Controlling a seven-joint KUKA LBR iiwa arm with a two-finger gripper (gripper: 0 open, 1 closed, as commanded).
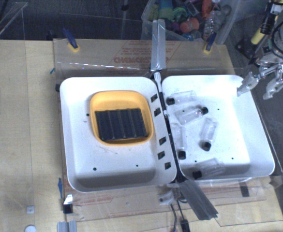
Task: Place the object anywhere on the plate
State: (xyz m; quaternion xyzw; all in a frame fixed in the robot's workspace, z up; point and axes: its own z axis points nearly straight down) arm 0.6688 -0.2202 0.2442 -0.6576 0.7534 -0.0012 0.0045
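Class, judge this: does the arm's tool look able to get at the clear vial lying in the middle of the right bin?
Probably yes. The tool hangs beside the right bin's far right corner, and the vial lies uncovered, with nothing above it; neighbouring vials lie apart from it.

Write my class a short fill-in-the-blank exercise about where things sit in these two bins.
1. The yellow plate lies in the ____ bin as seen in the picture.
2. The clear bottles lie in the ____ bin.
3. The gripper is at the right bin's far ____ corner.
4. On the plate lies a dark ____ tray.

Missing words: left; right; right; ridged
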